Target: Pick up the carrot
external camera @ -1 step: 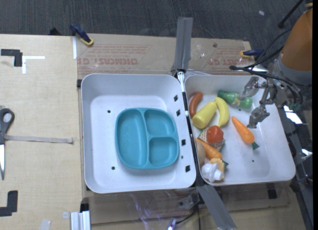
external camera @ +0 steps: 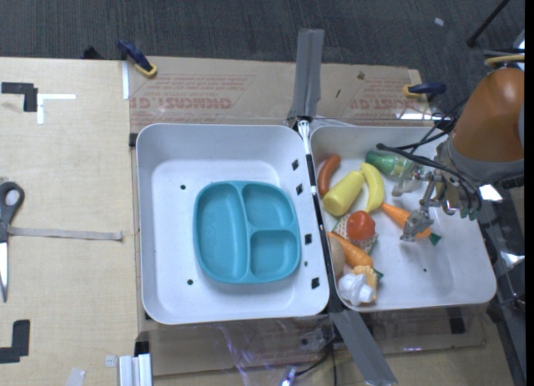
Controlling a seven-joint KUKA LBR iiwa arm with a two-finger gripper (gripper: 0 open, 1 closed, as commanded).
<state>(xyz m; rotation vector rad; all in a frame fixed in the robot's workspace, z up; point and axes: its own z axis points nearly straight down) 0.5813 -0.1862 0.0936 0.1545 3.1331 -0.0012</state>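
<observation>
The arm [external camera: 494, 117], grey with its orange band, rises highest toward the lens at the right edge, and from it the gripper [external camera: 415, 228] reaches down into the right bin [external camera: 467, 280]. The gripper tip sits right over the carrot [external camera: 394, 212], overlapping its thicker end; from this angle I cannot tell whether the jaws are apart or clamped on it. The carrot lies near the middle of the right bin, pointing up-left, with a bit of green leaf [external camera: 434, 238] showing on the far side of the gripper

Just left of the carrot is a red tomato [external camera: 360, 224], and above that a banana [external camera: 373, 186] touching a fat yellow piece [external camera: 342, 193]. A red-orange pepper [external camera: 328, 173] lies along the bin's left wall. A green item [external camera: 385, 162] sits near the back, by the cables. Below the tomato lies a second orange wedge [external camera: 352, 249], and below that a white bulb [external camera: 357, 286] near the front left corner

The left bin [external camera: 158, 226] holds a teal divided plate [external camera: 248, 232]. On the wooden bench far left lie scissors [external camera: 7, 209], and two blue clamps [external camera: 138, 57] grip the cardboard behind the bins
</observation>
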